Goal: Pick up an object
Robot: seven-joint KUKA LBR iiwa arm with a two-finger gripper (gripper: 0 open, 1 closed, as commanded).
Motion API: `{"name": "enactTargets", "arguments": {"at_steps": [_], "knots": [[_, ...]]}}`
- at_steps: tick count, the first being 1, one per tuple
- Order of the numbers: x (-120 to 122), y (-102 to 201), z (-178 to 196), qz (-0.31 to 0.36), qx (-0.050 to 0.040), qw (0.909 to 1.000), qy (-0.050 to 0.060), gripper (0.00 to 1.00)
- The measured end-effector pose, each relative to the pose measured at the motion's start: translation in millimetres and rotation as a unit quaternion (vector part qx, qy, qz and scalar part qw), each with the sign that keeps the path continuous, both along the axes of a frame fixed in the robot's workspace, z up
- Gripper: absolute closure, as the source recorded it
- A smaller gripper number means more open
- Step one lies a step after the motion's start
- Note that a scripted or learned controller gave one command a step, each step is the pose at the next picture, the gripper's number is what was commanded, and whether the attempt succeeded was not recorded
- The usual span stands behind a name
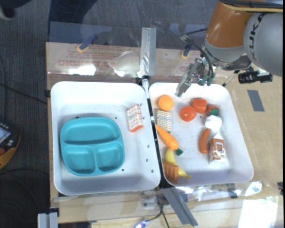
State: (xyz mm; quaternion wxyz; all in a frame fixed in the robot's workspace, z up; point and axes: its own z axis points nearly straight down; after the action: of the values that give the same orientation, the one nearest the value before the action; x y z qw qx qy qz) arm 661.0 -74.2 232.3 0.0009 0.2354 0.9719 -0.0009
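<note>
The pincer hangs narrow and empty over the right bin's far rim, the orange ball just beside it toward the left bin.

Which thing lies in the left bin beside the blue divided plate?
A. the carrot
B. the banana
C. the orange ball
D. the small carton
D: the small carton lies in the left bin just right of the blue divided plate, while the carrot, the orange ball and the banana all lie in the right bin.
</note>
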Motion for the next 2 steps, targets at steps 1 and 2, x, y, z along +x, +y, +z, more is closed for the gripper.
{"name": "enactTargets", "arguments": {"at_steps": [1,2], "knots": [[1,0,11,0.000,-0.0011,1.0000,-0.002,1.00],[-102,-20,-65,0.084,0.0005,0.9965,0.001,1.00]]}}
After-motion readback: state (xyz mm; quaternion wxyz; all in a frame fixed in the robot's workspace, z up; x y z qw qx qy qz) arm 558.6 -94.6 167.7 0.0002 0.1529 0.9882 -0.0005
